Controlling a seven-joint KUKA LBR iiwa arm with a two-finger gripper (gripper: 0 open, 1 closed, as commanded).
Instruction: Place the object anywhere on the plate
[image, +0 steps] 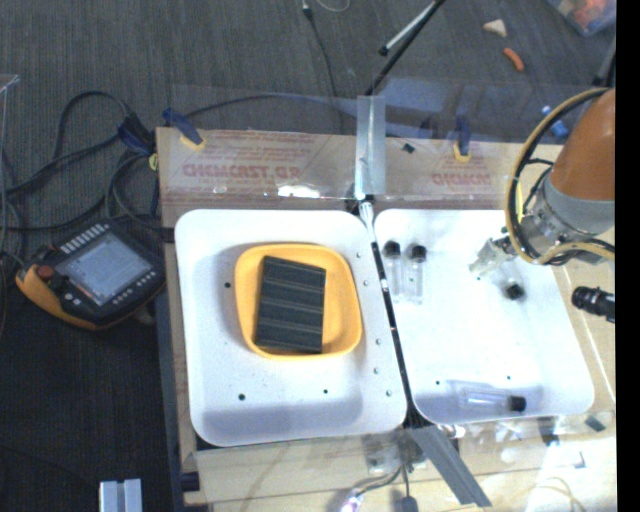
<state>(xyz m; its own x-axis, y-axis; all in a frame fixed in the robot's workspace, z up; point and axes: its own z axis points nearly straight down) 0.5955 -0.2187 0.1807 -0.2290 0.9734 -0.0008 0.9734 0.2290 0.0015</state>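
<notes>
A yellow plate (345, 310) lies in the middle of the left bin (200, 330). A black ribbed rectangular block (291, 304) rests flat on the plate, well inside its rim. My gripper (495, 258) hangs over the upper right part of the right bin (560, 350), far to the right of the plate, below the grey wrist (570, 215) and orange band (592, 140). A small black-capped piece (513, 291) lies on the bin floor just below the gripper. The gripper's tip looks pale and blurred.
Two clear vials with black caps (392, 250) (417, 255) stand near the right bin's upper left corner. Another clear vial (485, 398) lies along its front edge. A metal divider (369, 150) separates the bins at the back. A teach pendant (95, 275) sits left of the bench.
</notes>
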